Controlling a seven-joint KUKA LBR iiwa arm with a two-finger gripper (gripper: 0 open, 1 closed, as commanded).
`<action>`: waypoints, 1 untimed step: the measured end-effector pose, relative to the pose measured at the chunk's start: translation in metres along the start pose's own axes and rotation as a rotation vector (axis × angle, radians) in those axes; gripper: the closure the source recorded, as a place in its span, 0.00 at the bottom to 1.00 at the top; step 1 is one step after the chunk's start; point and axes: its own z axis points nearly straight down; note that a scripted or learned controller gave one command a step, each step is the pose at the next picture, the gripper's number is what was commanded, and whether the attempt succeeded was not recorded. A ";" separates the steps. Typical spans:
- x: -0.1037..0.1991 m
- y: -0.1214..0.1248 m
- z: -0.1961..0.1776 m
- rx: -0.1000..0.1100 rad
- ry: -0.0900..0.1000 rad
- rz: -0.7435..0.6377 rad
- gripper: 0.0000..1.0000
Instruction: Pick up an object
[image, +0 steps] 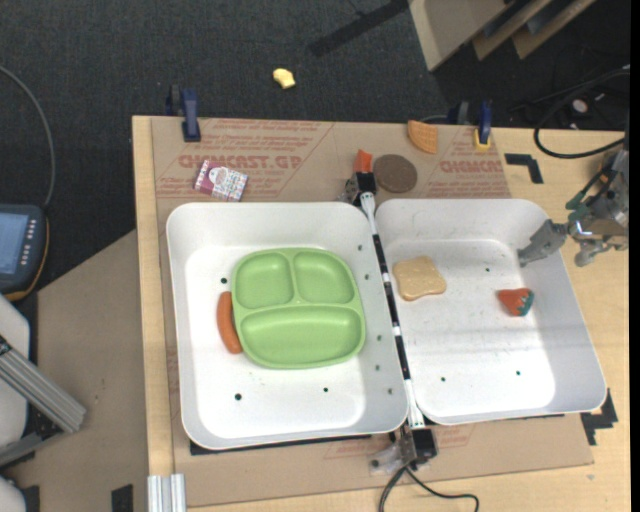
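In the right bin lie a tan slice of toast near the left wall and a small red wedge with a green rim toward the right. My gripper hangs over the right bin's far right corner, above and right of the red wedge. Its fingers stand open with nothing between them. In the left bin a green divided plate sits in the middle, and an orange sausage lies against its left edge.
On the cardboard behind the bins lie a brown disc, an orange wedge, a small pink-and-white packet and blue clamps. A yellow bit lies on the dark floor beyond.
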 end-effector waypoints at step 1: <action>-0.025 0.059 0.084 -0.002 -0.002 -0.002 0.00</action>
